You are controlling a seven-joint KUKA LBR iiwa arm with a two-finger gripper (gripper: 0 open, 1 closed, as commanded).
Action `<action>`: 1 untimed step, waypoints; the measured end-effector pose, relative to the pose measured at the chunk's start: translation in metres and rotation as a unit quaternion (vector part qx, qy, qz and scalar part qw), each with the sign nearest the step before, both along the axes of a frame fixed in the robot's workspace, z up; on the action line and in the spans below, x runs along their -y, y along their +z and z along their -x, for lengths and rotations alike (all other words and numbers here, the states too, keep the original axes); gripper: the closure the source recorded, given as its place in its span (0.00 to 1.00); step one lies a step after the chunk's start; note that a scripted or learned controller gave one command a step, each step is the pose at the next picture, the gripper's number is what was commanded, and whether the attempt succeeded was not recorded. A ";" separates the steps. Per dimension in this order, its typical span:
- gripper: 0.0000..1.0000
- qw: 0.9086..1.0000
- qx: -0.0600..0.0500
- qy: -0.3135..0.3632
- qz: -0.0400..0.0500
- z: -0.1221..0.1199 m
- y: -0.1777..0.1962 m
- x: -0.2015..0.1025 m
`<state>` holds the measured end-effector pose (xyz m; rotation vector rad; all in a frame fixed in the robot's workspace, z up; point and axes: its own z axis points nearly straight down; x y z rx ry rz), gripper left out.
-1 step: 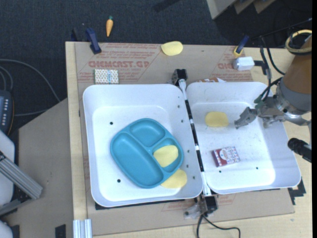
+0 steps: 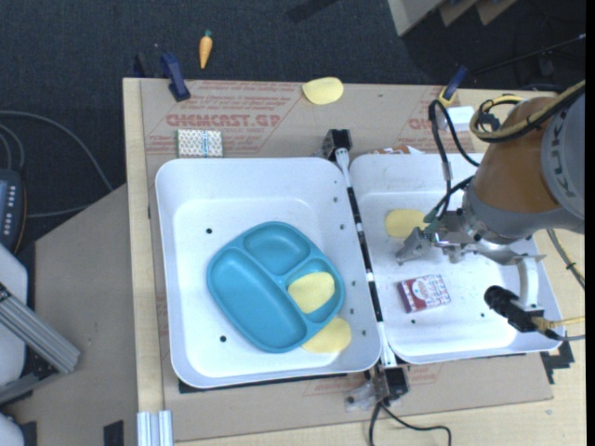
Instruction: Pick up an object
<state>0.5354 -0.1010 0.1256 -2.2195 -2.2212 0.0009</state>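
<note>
Yellow chip (image 2: 403,221) lies in right bin (image 2: 465,342), touching our gripper (image 2: 420,242) at its 11 o'clock; approach step, fingers apart w/ nothing between, so next we need to close on it.

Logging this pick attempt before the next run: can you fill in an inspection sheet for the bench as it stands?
Surface: left bin and right bin on a board.
Job's things: yellow piece and red packet in the right bin; blue divided plate holding a yellow piece in the left bin.
Clutter: yellow piece on the board.
Hand: low over the right bin, finger state unclear.
Cables: black cable beside the arm.
Surroundings: dark floor.
</note>
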 end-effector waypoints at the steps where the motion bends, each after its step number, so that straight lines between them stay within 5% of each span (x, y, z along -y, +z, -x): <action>1: 0.00 1.000 0.000 -0.001 0.000 0.025 -0.032 -0.006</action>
